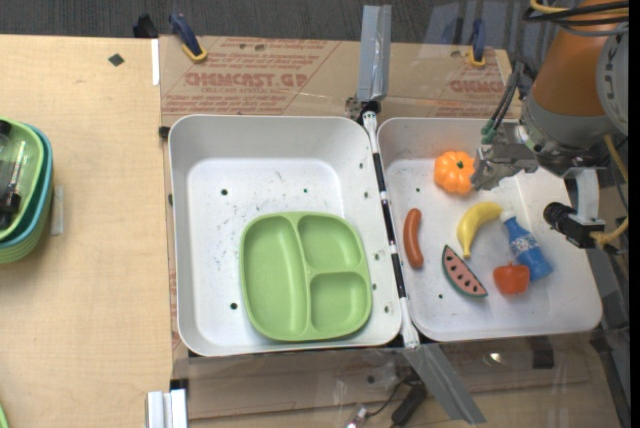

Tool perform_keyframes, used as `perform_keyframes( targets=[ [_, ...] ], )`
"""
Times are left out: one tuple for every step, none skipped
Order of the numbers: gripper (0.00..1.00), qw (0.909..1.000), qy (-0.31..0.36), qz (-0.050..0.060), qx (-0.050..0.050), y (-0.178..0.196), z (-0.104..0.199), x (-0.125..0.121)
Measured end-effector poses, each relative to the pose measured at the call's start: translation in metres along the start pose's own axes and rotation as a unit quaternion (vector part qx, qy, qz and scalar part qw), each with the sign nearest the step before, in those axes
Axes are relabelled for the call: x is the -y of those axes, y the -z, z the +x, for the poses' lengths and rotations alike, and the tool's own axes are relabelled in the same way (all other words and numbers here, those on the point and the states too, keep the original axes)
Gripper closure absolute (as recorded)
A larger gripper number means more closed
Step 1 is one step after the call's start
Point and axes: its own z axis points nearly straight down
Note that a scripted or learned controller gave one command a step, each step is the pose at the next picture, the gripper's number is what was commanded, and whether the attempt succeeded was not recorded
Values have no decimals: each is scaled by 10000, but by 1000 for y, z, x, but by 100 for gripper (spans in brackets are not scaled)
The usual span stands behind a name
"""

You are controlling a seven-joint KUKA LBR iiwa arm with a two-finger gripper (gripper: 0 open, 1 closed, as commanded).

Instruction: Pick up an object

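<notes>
Below the cardboard sheet (pixel 270 76) we see two shallow white bins side by side, meeting at a hinged seam. We take the left bin (pixel 200 176) as our landmark. Inside it lies one green divided plate (pixel 305 274), set toward the bin's near right corner, with three compartments, none holding anything we can see. The bare floor of that bin shows dark specks and a few small holes.

Immediately to the right of the left bin sits the right bin (pixel 570 311), and all the loose toys lie in it. We count six, one of each: an orange pumpkin (pixel 454 171) toward the far side, a red sausage (pixel 412 237) lying closest to the left bin, a yellow banana (pixel 476 223) near the middle, a watermelon slice (pixel 463 273) nearer to us than the banana, a blue bottle (pixel 525 248) further right, and a red piece (pixel 511 279) touching the bottle's near end.

The gripper (pixel 492 168) hangs low over the far part of the right bin, just beside the pumpkin on the side away from the left bin. We cannot tell from this angle how its fingers stand, and nothing shows between them. The grey arm with its orange band (pixel 580 66) rises beyond the right bin's far right corner.

To the far left of the left bin, on the wooden bench (pixel 80 216), one stack of green containers (pixel 22 191) sits at the frame's edge.
</notes>
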Motion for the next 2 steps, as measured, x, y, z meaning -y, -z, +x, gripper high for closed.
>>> perform_keyframes(
  targets=[
    [100, 10000, 0, 4, 4, 8, -1, 0],
    [100, 10000, 2, 11, 9, 16, -3, 0]
  ],
)
